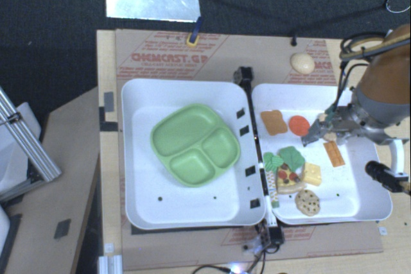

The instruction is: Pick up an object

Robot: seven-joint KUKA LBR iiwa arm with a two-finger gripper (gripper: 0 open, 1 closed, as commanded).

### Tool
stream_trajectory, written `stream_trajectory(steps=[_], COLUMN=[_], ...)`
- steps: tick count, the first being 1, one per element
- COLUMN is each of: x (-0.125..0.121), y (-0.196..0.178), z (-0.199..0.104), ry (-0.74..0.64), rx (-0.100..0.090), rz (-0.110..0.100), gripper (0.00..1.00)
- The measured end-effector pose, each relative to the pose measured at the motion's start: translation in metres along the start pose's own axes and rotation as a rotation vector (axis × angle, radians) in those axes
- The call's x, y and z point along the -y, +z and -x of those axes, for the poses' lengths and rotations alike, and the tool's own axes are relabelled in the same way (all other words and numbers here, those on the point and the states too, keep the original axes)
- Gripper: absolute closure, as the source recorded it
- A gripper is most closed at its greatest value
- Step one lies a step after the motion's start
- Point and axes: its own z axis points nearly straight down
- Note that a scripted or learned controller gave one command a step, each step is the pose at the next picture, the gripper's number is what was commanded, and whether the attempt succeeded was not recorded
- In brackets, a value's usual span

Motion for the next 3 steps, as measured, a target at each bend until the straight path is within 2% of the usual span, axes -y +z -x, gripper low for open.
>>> stream_trajectory(steps=[1, 2, 3], x=[-0.003, 0.001, -0.002], y=[-0.006, 0.036, 0.099], z=[0.0, 0.0, 0.001], ry=[-0.003, 0.0, 0.0], rx=[0.002, 0.002, 0.002], rz=[0.012, 0.009, 0.01], gripper=[0.0, 0.0, 0.0])
